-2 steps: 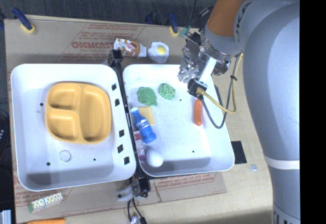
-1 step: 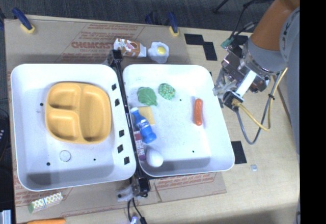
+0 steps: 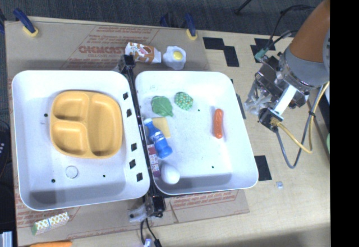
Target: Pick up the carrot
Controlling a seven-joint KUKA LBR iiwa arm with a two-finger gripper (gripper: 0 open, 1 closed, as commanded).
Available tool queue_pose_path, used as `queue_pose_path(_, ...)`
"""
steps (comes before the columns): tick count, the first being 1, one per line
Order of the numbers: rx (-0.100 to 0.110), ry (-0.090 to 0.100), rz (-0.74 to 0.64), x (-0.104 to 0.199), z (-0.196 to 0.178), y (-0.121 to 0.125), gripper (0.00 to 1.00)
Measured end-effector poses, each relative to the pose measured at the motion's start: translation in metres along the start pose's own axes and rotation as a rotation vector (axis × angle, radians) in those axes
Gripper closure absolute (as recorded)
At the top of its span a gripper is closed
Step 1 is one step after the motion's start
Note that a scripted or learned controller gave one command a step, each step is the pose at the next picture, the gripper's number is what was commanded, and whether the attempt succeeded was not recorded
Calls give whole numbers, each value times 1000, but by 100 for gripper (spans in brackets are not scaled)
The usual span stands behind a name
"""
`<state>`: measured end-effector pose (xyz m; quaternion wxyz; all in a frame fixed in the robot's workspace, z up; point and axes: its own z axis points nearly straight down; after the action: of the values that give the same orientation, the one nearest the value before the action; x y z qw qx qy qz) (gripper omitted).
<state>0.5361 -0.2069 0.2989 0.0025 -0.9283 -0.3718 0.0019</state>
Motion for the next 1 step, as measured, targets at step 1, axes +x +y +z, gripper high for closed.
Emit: queue_pose_path(1, -3, 1, 238, -17, -40, -19, 100)
